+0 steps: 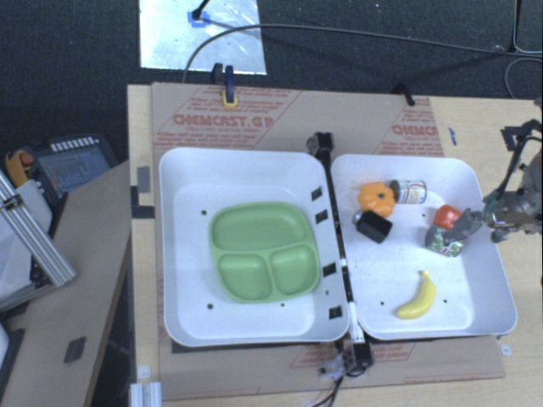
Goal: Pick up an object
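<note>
Pincer (472,221) sits at the right edge of the right bin (488,308), reaching in from the arm (522,202) at the side; whether it is apart or together I cannot tell, since the tip merges with the things under it. Right at that tip lie a small dark green patterned object (444,241) and a red-orange one (446,216), touching each other and close to the bin's right wall.

Near the bin's front edge, toward the right, lies a banana (418,298), well apart from the rest. Toward the back left corner sits an orange (376,197), with a small bottle (411,192) lying on its side just beside it, on the side toward the pincer. A black block (372,225) touches the orange on its front side, near the divider between the bins.

In the left bin (182,303) a green tray (259,251) with three compartments lies about in the middle, slightly toward the front
</note>
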Controlling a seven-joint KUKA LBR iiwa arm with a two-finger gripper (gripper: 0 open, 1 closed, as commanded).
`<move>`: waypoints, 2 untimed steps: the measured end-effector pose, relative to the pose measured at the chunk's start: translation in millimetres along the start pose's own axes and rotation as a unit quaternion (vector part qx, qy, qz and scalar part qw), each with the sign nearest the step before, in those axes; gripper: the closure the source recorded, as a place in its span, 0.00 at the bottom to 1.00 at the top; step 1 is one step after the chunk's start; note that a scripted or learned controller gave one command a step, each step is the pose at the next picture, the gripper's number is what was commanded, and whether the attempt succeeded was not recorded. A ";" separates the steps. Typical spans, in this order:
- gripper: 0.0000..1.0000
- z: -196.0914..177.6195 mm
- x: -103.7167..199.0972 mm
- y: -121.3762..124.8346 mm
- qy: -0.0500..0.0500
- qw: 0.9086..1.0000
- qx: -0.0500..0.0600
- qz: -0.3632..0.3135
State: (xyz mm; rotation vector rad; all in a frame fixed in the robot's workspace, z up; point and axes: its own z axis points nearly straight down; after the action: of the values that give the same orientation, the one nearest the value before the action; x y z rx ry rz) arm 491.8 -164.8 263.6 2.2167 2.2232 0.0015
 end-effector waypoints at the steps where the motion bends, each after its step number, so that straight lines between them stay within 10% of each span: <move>1: 0.00 57.8 -8.4 -2.7 0.001 1.000 0.003 0.001; 2: 0.00 119.5 -13.0 -5.2 0.001 1.000 0.003 0.001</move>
State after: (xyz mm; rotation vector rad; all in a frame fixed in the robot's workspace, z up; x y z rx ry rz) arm 486.9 -177.9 144.0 2.2235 2.2241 -0.0026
